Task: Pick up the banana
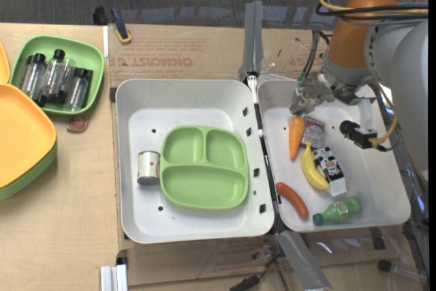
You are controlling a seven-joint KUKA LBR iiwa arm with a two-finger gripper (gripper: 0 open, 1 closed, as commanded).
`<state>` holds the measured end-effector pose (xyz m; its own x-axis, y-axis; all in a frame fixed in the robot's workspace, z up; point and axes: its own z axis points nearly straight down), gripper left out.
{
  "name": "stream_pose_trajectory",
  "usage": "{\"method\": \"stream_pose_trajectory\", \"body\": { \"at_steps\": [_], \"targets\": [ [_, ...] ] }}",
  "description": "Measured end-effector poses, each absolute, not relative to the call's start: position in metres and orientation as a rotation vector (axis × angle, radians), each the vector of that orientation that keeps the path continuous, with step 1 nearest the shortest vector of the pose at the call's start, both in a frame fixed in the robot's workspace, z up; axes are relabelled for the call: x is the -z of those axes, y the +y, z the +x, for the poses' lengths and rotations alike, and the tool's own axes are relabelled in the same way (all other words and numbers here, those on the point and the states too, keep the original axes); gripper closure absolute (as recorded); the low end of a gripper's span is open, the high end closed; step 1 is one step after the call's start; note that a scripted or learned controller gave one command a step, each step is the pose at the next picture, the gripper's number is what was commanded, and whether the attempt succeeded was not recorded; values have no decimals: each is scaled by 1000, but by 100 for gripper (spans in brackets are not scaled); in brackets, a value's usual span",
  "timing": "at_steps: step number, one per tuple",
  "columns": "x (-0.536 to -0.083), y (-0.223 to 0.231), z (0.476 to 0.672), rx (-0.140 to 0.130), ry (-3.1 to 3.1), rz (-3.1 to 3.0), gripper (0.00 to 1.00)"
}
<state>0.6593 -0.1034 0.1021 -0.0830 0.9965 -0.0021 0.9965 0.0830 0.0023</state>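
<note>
While gripper (300, 104) hovers above carrot (295, 137) top, approach step underway, nothing held; finger gap can't tell. Banana (313, 170) lies in right bin (398, 197), btwn carrot & carton (332, 167). Next: shift twd banana, descend.

Yellow banana (313, 169), orange carrot (295, 136), green bottle (338, 210), light-green divided plate (204, 167), white bins (129, 167).

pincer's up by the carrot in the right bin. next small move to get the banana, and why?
Probably shift the pincer toward the bin's near edge and a little right, to hang over the banana. It now sits above the carrot top; the banana lies past the carrot, beside a black-and-white box.
</note>
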Motion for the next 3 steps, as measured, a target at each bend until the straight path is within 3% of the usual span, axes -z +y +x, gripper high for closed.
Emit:
{"method": "stream_pose_trajectory", "body": {
  "at_steps": [1,2,3],
  "targets": [
    [-279,-174,659,3,2363,2069,100],
    [-362,-118,659,3,2458,1955,100],
    [-351,-102,659,2,2760,1501,100]
  ]
}}
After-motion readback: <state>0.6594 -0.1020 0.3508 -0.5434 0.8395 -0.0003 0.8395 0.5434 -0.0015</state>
